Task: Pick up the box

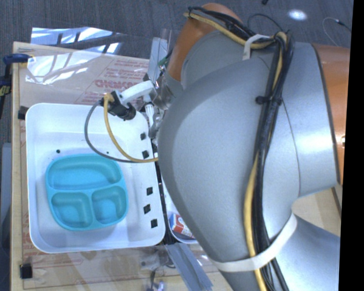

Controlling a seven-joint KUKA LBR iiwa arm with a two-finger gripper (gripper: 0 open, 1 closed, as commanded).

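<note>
The box is hidden right of the blue tray [86, 190] by the arm [242, 151], finger state cannot be told, so a missed grasp is risked.

Arm [243, 145]: smooth grey casing with a satin sheen, orange glossy band behind it, and black and yellow rubbery cables along its surface. Left of the arm, white bin [36, 134]: smooth plastic, slightly glossy. Inside the bin, blue divided tray [85, 191]: smooth matt plastic. Above the bin, clear sheet [70, 63]: shiny, reflective film over printed cardboard. Below the bin, bench [90, 268]: pale wood, matt.
</note>
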